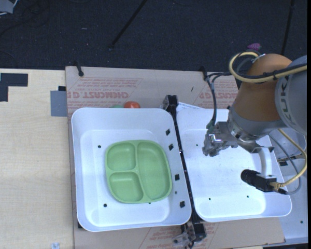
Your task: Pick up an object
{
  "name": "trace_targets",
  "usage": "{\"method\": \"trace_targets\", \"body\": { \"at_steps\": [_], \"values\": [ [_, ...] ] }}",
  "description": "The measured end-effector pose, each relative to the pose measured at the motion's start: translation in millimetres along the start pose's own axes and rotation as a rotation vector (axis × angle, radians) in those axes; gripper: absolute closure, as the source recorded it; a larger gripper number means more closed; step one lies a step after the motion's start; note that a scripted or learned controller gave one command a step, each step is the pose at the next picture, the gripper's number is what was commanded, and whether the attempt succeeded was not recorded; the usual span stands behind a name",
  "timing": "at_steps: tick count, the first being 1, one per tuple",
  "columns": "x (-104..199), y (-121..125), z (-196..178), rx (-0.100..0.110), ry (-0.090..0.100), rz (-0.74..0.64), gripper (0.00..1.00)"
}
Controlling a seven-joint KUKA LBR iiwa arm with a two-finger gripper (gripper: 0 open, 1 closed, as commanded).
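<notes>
Camera view: The arm [264, 95] is reaching in from the right and is positioning the gripper [213, 145] over the right bin [233, 206], near that bin's left wall and toward its far side. The gripper state cannot be determined; the wrist body and cabling are masking it from above. No item is visible at the gripper.

The green divided plate [138, 170] is lying flat in the middle of the left bin [88, 139]. It is the only clear candidate for the pick. A small orange-red object [131, 105] is sitting just beyond the far rim of the left bin, outside both bins.

Likely fault conditions, judged from this layout:

1. Empty grasp. The gripper is hanging over bare white floor in the right bin, well apart from the plate. A descent here is probably closing on nothing.

2. Divider collision. The black divider [177, 154] between the bins is standing between the gripper and the plate. A low lateral transfer is risking contact with it or with the bin walls.

3. Poor purchase on the plate. The plate is wide, shallow and smooth. A grasp from above is likely needing a rim or an inner ridge; a centred descent is risking the plate sliding or tipping.

4. Cable snag. Yellow hoses [243, 71] are looping around the wrist and may be catching during reorientation.
</notes>
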State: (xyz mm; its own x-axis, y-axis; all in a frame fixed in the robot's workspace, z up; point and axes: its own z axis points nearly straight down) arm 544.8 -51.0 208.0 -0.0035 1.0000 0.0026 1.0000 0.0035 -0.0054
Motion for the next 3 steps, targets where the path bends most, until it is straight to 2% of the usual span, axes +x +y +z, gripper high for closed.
{"method": "trace_targets", "body": {
  "at_steps": [1,3],
  "values": [
    [41,-23,-4,0.0,-0.001,0.001,1.0],
    [136,-35,-10,-0.001,-0.001,-0.001,1.0]
  ]
}}
